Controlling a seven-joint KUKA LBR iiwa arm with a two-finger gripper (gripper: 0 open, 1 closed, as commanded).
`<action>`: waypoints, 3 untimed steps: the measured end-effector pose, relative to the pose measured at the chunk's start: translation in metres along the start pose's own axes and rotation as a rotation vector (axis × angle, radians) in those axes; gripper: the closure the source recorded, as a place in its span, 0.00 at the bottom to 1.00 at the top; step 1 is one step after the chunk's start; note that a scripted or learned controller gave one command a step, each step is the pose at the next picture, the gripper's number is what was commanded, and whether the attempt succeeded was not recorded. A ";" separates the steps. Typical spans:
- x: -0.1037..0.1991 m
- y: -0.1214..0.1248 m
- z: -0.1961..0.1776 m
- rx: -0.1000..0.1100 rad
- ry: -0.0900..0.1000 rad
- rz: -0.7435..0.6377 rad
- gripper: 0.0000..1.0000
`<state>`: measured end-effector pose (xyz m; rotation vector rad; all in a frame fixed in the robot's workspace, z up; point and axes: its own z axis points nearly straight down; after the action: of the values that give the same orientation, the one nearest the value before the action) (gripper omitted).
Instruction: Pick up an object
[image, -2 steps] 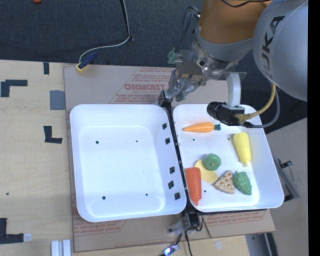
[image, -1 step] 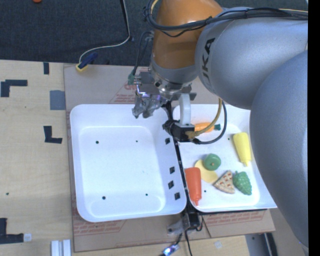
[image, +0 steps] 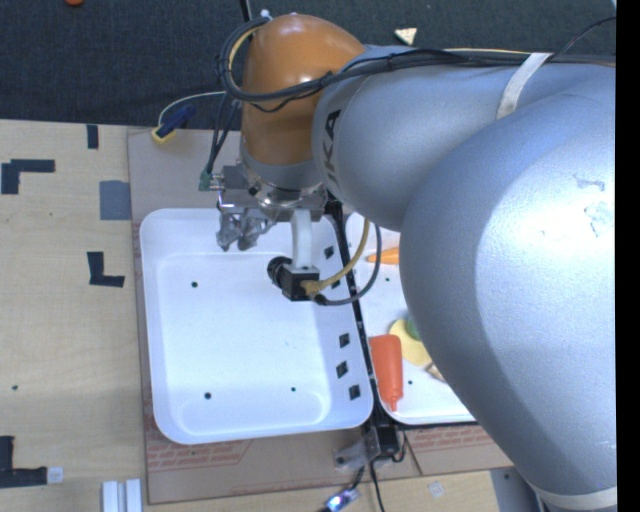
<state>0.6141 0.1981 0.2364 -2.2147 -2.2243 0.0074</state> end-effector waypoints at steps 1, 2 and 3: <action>0.037 -0.002 0.007 -0.003 0.001 0.000 1.00; 0.036 0.011 -0.046 -0.008 0.002 0.000 1.00; 0.035 0.017 -0.031 -0.002 -0.001 0.002 1.00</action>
<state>0.6307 0.2333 0.2669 -2.2187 -2.2234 0.0057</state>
